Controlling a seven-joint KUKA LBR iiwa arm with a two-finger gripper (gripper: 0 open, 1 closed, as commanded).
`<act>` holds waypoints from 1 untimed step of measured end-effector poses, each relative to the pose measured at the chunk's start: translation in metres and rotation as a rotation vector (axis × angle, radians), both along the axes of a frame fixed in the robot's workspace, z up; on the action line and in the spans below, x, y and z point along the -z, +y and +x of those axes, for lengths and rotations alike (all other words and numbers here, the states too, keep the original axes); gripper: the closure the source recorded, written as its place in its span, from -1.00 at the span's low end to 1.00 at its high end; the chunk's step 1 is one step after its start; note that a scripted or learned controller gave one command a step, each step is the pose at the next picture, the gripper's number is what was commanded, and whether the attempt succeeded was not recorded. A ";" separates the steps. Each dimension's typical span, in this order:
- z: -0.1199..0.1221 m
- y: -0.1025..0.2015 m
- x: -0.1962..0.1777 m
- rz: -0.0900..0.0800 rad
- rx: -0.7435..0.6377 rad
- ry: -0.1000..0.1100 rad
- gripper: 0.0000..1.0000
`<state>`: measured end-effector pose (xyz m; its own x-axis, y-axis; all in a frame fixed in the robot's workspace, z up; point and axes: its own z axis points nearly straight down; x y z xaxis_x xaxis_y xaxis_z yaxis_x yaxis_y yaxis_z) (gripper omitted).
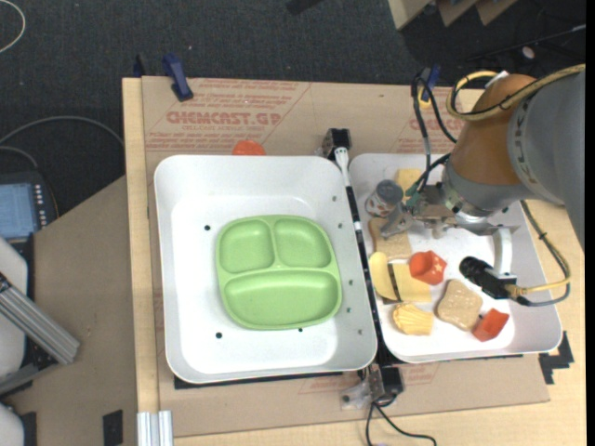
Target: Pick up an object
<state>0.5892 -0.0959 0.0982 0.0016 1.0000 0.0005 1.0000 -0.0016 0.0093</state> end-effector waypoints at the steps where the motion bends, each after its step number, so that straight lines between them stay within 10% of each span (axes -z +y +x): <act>1: -0.061 -0.016 0.013 0.001 0.002 0.013 -1.00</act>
